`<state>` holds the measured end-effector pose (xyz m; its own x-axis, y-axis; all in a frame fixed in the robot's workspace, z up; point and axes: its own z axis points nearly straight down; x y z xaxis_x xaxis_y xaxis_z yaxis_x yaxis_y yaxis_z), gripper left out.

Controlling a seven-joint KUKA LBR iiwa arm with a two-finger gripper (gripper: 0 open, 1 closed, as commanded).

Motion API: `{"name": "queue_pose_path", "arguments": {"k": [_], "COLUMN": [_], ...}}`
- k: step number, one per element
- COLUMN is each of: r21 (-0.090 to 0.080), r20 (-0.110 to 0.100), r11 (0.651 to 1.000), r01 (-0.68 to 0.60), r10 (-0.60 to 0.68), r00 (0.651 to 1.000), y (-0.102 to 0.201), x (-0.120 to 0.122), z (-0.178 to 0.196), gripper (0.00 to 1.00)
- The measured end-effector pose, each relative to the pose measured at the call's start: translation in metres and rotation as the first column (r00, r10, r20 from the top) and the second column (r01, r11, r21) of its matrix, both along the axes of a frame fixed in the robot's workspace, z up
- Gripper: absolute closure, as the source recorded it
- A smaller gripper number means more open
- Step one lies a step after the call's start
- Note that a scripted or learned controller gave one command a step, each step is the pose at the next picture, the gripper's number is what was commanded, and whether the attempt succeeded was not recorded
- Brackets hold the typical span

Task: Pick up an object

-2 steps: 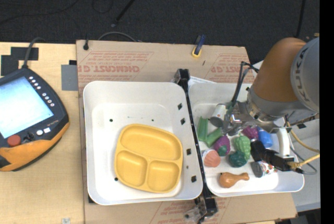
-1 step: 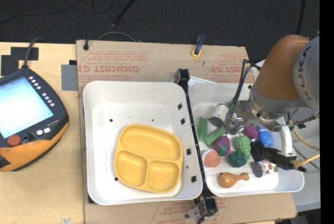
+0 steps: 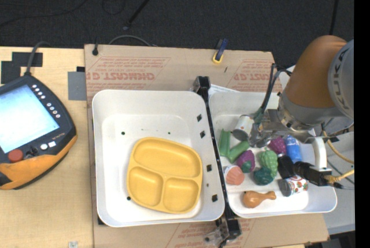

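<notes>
In the right bin (image 3: 324, 206), the gripper (image 3: 258, 136) is down among the toys (image 3: 260, 163), just above a green piece (image 3: 237, 150) — whether it's open or shut, hard to tell from here. The left bin (image 3: 110, 119) holds a yellow divided plate (image 3: 165, 174).

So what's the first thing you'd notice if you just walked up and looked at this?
Probably the big yellow tray with three sections, lying alone in the left bin. Next, the jumble of colourful toys in the right bin, like the tan drumstick-shaped one near the front. The robot's gripper reaches into that pile from the right.
</notes>
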<state>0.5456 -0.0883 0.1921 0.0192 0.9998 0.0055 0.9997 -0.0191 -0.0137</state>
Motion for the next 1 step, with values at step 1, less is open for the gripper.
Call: {"name": "queue_pose_path", "arguments": {"k": [1], "r21": [-0.005], "r20": [0.013], "r11": [1.000], "r01": [-0.020], "r10": [0.020], "r00": [1.000], "y": [0.0046], "x": [0.0189], "z": [0.0152], "gripper": [1.00]}}
